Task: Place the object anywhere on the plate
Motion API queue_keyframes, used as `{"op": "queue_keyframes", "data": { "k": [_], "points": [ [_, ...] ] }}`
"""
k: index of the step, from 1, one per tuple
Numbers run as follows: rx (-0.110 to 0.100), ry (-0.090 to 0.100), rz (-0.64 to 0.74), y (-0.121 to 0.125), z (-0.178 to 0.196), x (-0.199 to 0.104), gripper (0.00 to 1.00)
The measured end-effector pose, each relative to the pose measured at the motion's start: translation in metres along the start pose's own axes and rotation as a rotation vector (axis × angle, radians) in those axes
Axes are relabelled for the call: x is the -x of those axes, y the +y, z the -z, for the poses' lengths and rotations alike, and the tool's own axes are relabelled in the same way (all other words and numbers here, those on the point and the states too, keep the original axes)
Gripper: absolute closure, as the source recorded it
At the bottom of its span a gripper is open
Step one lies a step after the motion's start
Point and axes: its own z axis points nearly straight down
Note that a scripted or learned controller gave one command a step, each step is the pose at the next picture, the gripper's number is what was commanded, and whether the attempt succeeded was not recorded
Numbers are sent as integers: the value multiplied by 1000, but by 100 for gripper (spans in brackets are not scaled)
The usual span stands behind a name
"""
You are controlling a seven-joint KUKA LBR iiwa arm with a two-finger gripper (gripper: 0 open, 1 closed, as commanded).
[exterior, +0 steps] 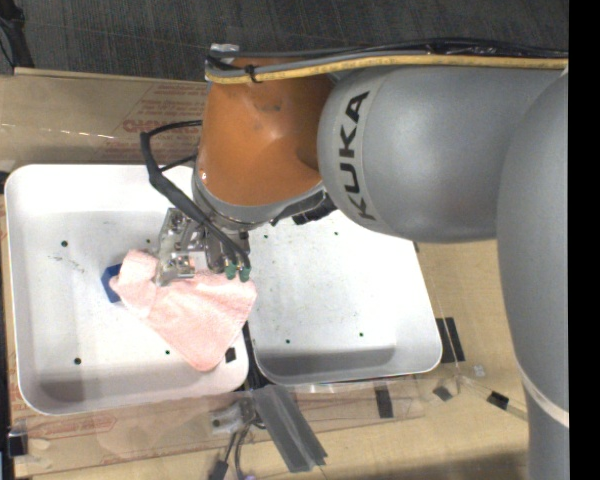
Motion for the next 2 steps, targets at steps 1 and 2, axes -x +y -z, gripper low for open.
{"op": "queue_keyframes", "data": {
  "k": [1, 2],
  "points": [
    [-1, 4, 6, 50, -6, -13, 100],
    [-1, 4, 5, 50, -5, -13, 0]
  ]
}}
